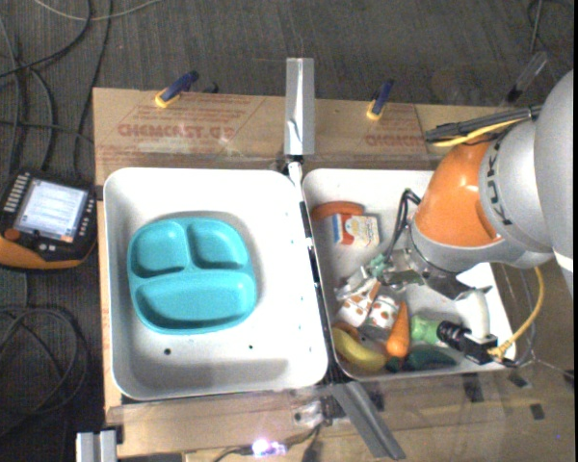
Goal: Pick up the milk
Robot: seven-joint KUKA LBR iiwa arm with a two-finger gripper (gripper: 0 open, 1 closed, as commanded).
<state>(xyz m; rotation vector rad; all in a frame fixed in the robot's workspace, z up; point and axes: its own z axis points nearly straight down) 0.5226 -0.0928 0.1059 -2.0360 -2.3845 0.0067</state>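
Observation:
The milk (pixel 358 306) is a small white carton with brown patches, lying tilted in the middle of the right bin (pixel 320 258). My gripper (pixel 383 272) hangs low over the right bin, just above and to the right of the carton's upper end. The grey and orange wrist covers the bin's right half and hides part of what lies under it. I cannot tell whether the gripper touches the carton.
A white box with an orange top (pixel 350 225) lies at the back of the right bin. A banana (pixel 356 350), a carrot (pixel 398 327) and green items (pixel 425 333) crowd its front. The left bin (pixel 116 258) holds a teal divided plate (pixel 195 273).

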